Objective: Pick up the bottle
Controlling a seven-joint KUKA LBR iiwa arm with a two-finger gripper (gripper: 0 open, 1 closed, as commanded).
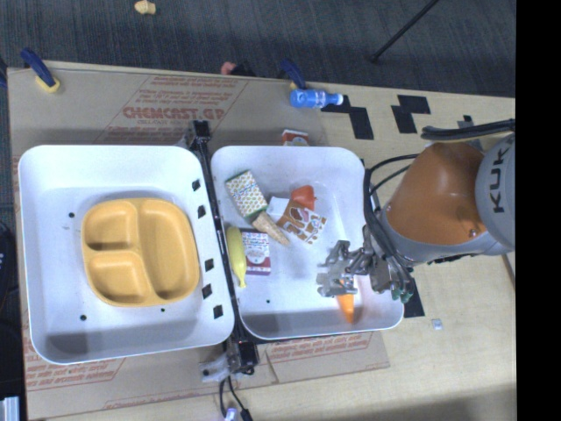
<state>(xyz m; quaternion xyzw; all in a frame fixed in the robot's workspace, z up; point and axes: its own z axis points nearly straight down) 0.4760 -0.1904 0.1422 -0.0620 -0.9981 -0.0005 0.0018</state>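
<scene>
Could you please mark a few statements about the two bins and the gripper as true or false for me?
1. The yellow divided tray lies in the left bin. True.
2. The banana lies in the left bin. False: it lies in the right bin, along its left wall.
3. The gripper hangs over the right bin. True.
4. The blue bottle lies inside the right bin. False: it lies on the bench beyond that bin.
5. An orange carrot-like item lies by the gripper. True.

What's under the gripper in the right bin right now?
An orange carrot-like piece pokes out just below the gripper, on the right bin floor. Its upper end is covered by the gripper, so contact is unclear.
</scene>
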